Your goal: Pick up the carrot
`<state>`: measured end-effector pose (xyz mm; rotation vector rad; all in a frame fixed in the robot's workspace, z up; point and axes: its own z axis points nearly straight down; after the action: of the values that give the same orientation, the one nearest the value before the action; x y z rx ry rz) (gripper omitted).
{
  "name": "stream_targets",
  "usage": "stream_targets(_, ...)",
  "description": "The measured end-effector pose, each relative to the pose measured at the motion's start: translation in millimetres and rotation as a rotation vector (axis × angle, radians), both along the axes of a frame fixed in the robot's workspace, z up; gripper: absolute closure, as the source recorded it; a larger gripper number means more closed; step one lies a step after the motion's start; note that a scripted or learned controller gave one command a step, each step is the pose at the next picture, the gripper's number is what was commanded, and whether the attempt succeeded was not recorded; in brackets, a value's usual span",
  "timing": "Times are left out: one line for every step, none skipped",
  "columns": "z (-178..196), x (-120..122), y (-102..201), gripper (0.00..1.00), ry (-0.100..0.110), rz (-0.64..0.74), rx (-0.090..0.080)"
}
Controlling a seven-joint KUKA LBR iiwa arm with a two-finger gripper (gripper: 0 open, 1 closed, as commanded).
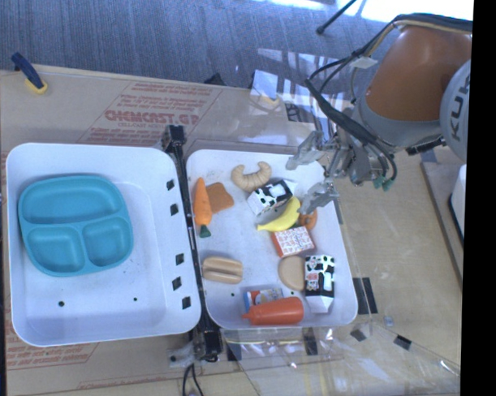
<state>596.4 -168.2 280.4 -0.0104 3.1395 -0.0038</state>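
Note:
The carrot point(201, 202) is orange with a small green tip and lies lengthwise by the left wall of the right bin point(346, 279), beside a brown toast slice point(220, 197). My gripper point(310, 177) hovers over the bin's far right part, well to the right of the carrot. It is open, with one finger near the bin's back rim and the other above the banana point(281, 216). Nothing sits between the fingers.
The right bin also holds a croissant point(251, 177), a cow-patterned block point(269, 196), a red-and-white box point(293, 241), a cookie point(291, 273), a milk carton point(319, 279), a bun point(222, 269) and a red piece point(276, 311). The left bin point(32, 328) holds a blue divided plate point(73, 222).

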Motion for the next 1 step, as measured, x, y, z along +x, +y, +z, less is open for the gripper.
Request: stream_targets(-102.1,21.7,83.9,0.00,0.010,0.016,0.008)
